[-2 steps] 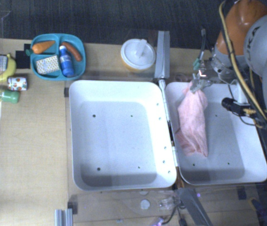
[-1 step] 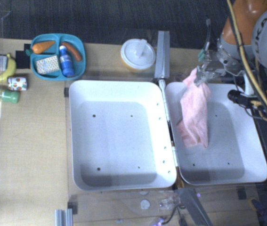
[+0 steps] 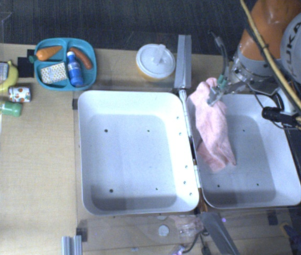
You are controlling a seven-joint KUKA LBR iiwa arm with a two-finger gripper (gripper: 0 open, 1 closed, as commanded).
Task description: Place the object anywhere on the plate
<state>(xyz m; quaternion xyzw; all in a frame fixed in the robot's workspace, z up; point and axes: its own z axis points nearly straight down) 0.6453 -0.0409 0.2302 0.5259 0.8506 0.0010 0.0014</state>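
Camera view, hand [image 3: 216, 93] at pink cloth [image 3: 214, 129], fingertips hard to make out

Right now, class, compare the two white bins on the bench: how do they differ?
The left bin holds nothing visible on its floor, while the right bin holds a pink cloth draped along its left side. The gripper sits over the right bin's upper-left corner, at the cloth's top end; no arm reaches over the left bin. The left bin looks wider. Both are shallow, white, with rounded corners, and sit side by side.
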